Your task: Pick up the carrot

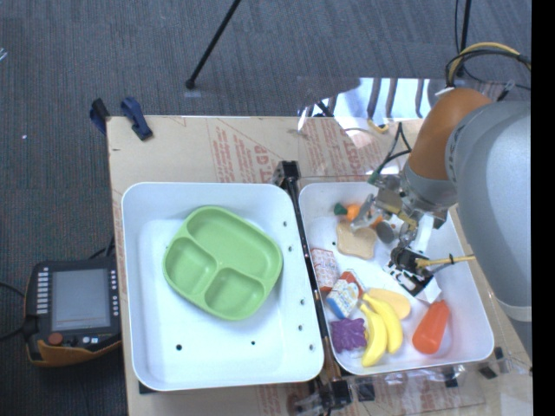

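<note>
Robotics lab: tripod (pixel 227 26), teach pendant (pixel 76 310), carpet.

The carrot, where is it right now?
In the camera view, the carrot lies in the right bin, near its front right corner, just right of the bananas.

- Smooth orange plastic carrot (pixel 431 327), stubby and tapered, no green top discernible.
- Lying flat on the floor of the right-hand shallow white bin (pixel 473 295), near its front right corner.
- Slanted, upper end tipped to the right.
- Just right of a yellow toy banana bunch (pixel 382 329), not gripped.
</note>
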`<state>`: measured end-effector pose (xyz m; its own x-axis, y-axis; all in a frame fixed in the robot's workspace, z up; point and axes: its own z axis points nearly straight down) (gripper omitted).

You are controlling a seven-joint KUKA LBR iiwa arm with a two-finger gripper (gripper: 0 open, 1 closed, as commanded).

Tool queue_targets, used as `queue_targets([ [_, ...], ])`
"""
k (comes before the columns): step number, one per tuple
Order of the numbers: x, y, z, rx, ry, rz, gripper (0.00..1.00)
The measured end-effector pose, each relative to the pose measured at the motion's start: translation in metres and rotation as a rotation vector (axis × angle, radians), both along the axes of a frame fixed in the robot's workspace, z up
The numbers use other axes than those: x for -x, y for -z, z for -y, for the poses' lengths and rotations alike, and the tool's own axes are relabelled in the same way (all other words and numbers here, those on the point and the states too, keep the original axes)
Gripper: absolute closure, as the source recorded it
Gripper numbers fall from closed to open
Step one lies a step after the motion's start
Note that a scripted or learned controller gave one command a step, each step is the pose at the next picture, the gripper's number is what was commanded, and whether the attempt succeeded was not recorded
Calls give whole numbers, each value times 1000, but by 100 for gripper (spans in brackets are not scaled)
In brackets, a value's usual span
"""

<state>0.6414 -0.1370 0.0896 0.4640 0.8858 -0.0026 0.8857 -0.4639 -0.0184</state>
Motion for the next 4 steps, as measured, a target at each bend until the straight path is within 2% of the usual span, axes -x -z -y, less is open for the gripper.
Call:
queue_targets([
  [1,-1,0,14,6,285,15,0],
  [2,-2,-12,13,7,278,16,100],
  [3,-2,-11,12,7,276,15,0],
  [4,5,-1,30,-14,701,11,0],
])
